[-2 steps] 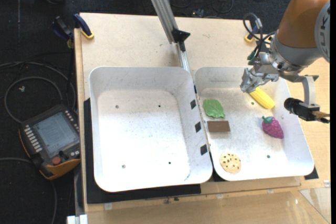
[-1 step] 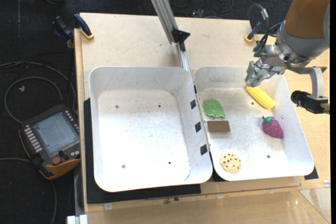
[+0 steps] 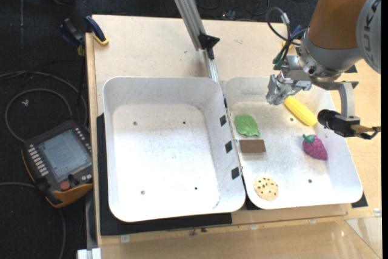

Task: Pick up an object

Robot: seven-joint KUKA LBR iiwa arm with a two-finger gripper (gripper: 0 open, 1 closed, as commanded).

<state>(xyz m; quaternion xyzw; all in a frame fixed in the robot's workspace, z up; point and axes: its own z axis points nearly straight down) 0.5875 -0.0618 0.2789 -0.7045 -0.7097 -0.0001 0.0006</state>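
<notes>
Corn [image 3: 301,111] lies in the right bin [image 3: 339,188], touching or just beside the claw [image 3: 277,96] on its right, long axis slanting down-right; whether the claw is spread I cannot tell.

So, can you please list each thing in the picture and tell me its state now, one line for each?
tool: above the right bin's far end, nothing visibly held.
corn cob: lying in the right bin, just beside the tool.
green leaf: lying flat.
brown block: lying flat, near the leaf.
purple berry: resting at the right side.
cookie: lying flat, near the front.
left bin: sitting beside the right bin.
</notes>
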